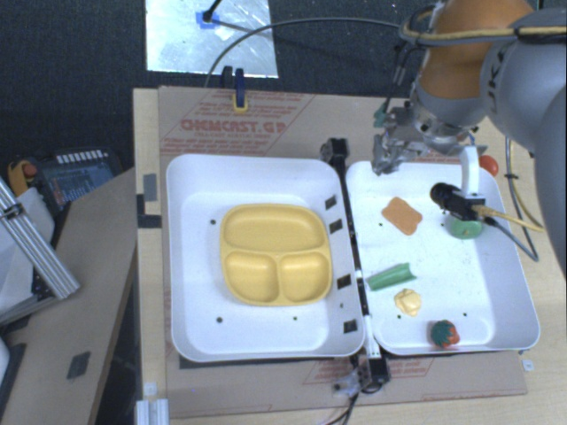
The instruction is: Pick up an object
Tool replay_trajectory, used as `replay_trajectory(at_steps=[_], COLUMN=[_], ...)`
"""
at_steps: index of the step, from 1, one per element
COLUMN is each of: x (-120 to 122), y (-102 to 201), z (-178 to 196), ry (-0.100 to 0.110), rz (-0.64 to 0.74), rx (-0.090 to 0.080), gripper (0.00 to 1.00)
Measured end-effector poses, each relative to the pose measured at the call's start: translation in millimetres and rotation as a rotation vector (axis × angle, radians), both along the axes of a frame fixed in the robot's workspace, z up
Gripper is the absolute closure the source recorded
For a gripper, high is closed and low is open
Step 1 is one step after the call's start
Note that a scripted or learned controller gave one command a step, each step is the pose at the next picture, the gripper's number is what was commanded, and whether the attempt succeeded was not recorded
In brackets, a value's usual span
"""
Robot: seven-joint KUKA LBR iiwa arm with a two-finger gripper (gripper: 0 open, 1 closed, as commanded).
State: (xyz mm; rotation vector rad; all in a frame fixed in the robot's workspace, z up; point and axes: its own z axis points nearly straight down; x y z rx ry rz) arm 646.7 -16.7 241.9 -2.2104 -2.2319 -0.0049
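Note:
My gripper (387, 159) hangs over the far left corner of the right bin (505, 282), near the divider between the bins. An orange flat piece (402, 215) lies just in front of it, a short way apart. Further forward in the same bin lie a green stick-shaped piece (390, 277), a pale yellow lump (407, 302) and a small red and green ball (444, 333). A round green item (464, 229) sits toward the bin's right side. Nothing shows held in the gripper.
The left bin (190, 237) holds a yellow divided tray (273, 253). A small red thing (489, 163) shows by the right bin's far edge, partly behind the arm. Yellow cables trail across the right bin's right side.

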Motion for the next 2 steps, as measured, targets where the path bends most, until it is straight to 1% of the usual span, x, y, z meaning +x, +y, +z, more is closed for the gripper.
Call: replay_trajectory(at_steps=[1, 2], x=[-3, -5], y=[59, 111], z=[4, 4], ry=[0.0, 0.0], rz=[0.001, 0.0], rx=[0.0, 0.0], gripper=[1.0, 1.0])
